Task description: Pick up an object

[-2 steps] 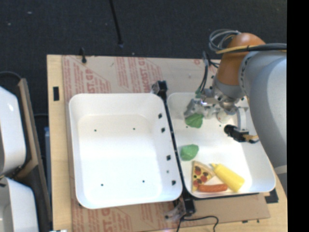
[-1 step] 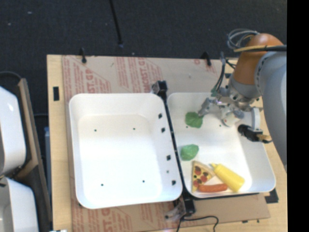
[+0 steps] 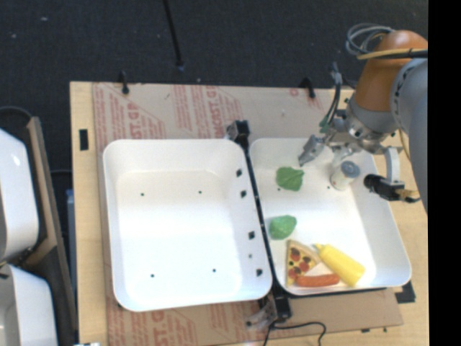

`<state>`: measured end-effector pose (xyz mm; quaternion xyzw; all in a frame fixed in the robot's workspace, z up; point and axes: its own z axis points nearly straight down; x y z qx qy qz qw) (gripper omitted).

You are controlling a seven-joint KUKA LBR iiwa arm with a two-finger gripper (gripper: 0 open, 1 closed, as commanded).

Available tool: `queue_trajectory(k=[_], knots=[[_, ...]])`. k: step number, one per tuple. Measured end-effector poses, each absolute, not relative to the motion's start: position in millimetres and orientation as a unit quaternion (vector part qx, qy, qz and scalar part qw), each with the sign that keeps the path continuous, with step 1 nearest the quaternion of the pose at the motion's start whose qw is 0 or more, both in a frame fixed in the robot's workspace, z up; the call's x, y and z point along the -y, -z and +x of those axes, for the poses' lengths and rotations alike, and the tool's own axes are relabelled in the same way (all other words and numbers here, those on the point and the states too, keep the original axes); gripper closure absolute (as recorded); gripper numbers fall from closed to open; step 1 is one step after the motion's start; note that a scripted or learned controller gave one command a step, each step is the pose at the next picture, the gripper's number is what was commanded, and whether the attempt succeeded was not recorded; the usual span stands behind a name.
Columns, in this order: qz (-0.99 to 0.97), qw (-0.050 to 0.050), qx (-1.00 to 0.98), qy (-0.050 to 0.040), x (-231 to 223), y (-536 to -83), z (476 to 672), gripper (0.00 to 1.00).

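The right bin (image 3: 382,225) holds several toys. A green leafy piece (image 3: 290,178) lies near its back left. A second green piece (image 3: 282,226) sits by the divider. At the front are a pizza slice (image 3: 301,259), a yellow squeeze bottle (image 3: 343,263) and a red sausage (image 3: 317,280). My gripper (image 3: 328,161) hangs over the back of this bin, just right of and above the upper green piece. Its fingers stand apart, open, with nothing between them.
The left bin (image 3: 115,193) sits beside the right one, with a black-clipped divider (image 3: 251,193) between them. Both rest on a cardboard sheet (image 3: 166,114) on the bench. The arm's orange band (image 3: 385,71) is at the upper right.
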<state>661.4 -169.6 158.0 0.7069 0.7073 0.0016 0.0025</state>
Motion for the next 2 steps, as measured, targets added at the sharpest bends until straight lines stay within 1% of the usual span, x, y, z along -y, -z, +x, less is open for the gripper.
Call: queue_trajectory(k=[1, 2], knots=[[0.707, -0.002, -0.707, 0.0011, 141, -98, 630.4, 0.00], [0.706, 0.001, -0.708, -0.0005, 104, -101, 668.9, 0.00]])
